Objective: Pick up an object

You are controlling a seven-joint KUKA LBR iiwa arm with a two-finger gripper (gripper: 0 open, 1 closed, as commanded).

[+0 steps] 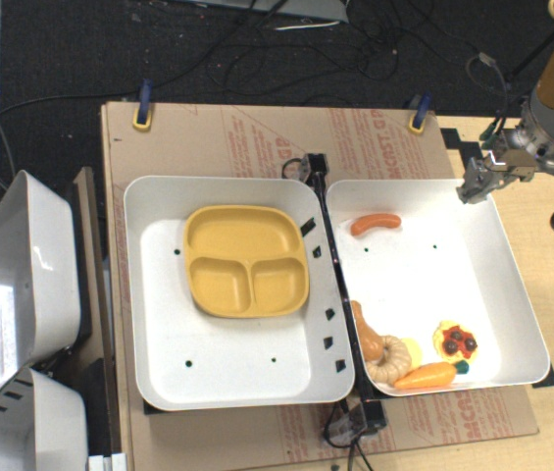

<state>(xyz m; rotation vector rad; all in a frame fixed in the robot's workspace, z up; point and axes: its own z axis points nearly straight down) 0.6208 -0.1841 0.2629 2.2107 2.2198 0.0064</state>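
In the right bin (482,263) lie several toy foods: an orange-red sausage (375,224) near the far left, a brown drumstick-like piece (367,334) and a tan curled piece (391,358) at the near left, an orange carrot (426,376) along the near wall, and a small yellow pizza-like disc (455,341). My gripper (477,183) hangs above the right bin's far right corner, well away from every toy. Nothing shows between its fingers.
The left bin (159,361) holds a yellow divided plate (247,261). Two clamps (142,118) (419,116) pin the cardboard sheet under the bins. White containers (17,283) stand off the bench at the left. Cables cross the dark floor behind.
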